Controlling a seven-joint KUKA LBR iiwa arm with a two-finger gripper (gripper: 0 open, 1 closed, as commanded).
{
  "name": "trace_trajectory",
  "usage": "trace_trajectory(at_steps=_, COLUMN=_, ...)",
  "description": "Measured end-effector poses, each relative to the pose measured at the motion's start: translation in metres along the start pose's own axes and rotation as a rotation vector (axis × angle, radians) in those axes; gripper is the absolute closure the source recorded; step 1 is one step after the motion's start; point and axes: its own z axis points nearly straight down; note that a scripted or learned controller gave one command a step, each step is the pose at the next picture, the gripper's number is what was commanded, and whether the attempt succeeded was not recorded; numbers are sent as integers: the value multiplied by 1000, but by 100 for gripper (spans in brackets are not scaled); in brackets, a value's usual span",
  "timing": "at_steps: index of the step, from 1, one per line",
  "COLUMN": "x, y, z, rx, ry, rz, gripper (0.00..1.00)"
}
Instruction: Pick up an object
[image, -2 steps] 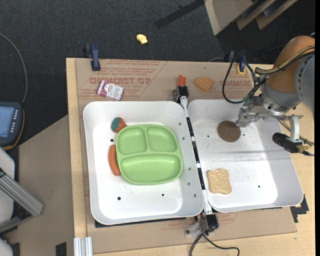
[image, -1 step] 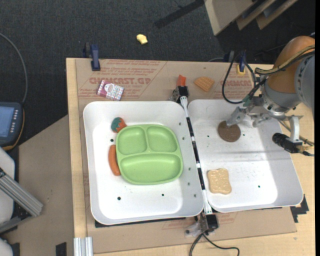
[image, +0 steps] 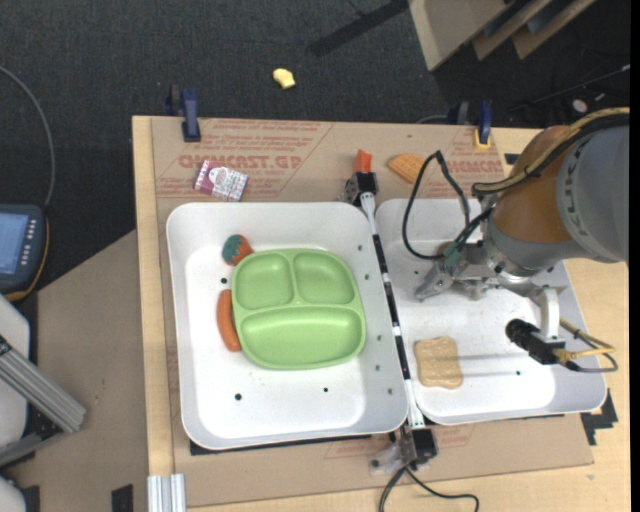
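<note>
1. A miss is judged likely: the gripper (image: 452, 278) is set over bare floor of the right bin (image: 500, 395), while the nearest object, a tan cracker-like piece (image: 438, 361), lies well apart near the front wall
2. A cable could be snagged
3. The arm (image: 560, 200) is reached in from the right, bent downward; nothing is seen gripped, and the end effector's state cannot be told

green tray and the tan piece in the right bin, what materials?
Green tray: looks like molded plastic, smooth semi-gloss, soft highlights on its compartment rims. Tan piece: matte, speckled, bread-like look; probably foam or rubbery plastic toy food, can't tell which.
</note>
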Motion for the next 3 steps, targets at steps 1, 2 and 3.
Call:
trace_trajectory(at_steps=1, x=-29, y=74, z=-2, rx=-14, ry=-6, rz=0, gripper=0)
trace_trajectory(at_steps=2, x=-28, y=72, z=-13, rx=-11, ry=-5, rz=0, gripper=100)
trace_trajectory(at_steps=3, x=27, y=72, z=-108, rx=-17, ry=-3, rz=-4, gripper=100)
